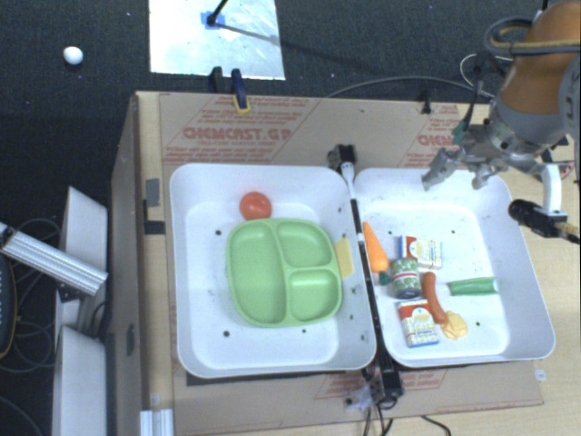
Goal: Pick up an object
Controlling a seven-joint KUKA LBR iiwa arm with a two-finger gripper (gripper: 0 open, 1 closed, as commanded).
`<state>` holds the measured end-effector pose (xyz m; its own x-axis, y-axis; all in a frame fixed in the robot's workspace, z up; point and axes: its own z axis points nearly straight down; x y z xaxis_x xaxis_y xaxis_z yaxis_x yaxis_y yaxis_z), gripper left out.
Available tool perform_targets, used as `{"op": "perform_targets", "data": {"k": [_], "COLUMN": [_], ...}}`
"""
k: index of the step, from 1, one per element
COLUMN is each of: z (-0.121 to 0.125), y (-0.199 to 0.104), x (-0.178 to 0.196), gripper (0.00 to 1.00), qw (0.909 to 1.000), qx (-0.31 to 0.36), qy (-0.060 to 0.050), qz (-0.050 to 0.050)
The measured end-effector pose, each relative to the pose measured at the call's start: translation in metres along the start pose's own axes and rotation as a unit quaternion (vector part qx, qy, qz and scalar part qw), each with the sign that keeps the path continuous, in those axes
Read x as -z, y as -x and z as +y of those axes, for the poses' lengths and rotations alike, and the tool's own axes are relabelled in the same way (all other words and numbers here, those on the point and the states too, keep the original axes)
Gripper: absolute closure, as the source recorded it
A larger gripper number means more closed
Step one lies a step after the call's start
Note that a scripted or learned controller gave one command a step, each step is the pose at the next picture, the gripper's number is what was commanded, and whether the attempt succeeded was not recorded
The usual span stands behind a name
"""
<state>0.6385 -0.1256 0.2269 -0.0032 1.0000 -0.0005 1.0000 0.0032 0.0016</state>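
Note:
The right bin (508, 243) holds an orange carrot (370, 248), a small red-and-white carton (423, 251), a green-labelled can (406, 278), a red sausage (434, 298), a green bean-like piece (472, 286), a second carton (418, 323) and a yellow lump (454, 325). My gripper (458, 175) hangs over that bin's far rim, well behind all of these. Its two fingers (437, 173) are spread, so it is open with nothing between them.
The left bin (195, 243) carries a green divided plate (281, 271), a red tomato (255, 205) behind it and a yellow piece (344, 257) at the plate's right edge. A black divider clip (344, 157) sits between the bins.

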Motion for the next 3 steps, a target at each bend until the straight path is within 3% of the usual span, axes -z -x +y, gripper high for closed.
{"op": "perform_targets", "data": {"k": [1, 2, 3], "z": [0.029, 0.030, 0.031], "y": [-0.004, -0.012, -0.012], "x": [-0.112, -0.142, -0.131], "gripper": [0.00, 0.00, 1.00], "qw": [1.0000, 1.0000, 1.0000], "qx": [0.001, 0.001, 0.002], "qy": [-0.002, 0.000, 0.002], "qz": [0.001, 0.000, 0.000]}}
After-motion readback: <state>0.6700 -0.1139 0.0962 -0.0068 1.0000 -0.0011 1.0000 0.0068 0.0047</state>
